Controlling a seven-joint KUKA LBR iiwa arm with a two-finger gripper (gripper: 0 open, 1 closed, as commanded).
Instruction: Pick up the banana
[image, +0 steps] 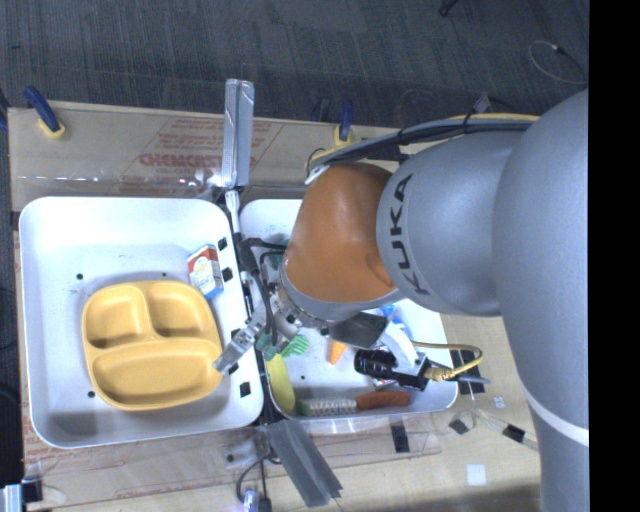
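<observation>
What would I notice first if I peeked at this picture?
The big grey robot arm with its orange band, bending in from the right over the right bin. Next, the yellow divided tray lying in the left bin. A yellow banana pokes out at the right bin's near left corner.

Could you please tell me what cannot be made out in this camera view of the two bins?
- Banana: a yellow strip along the right bin's left wall; the arm covers its upper end.
- Gripper: small and partly under the wrist, so its grasp cannot be judged.
- Most of the right bin's contents: hidden beneath the arm.
- Small carton beside the yellow tray: label too small to read.
</observation>
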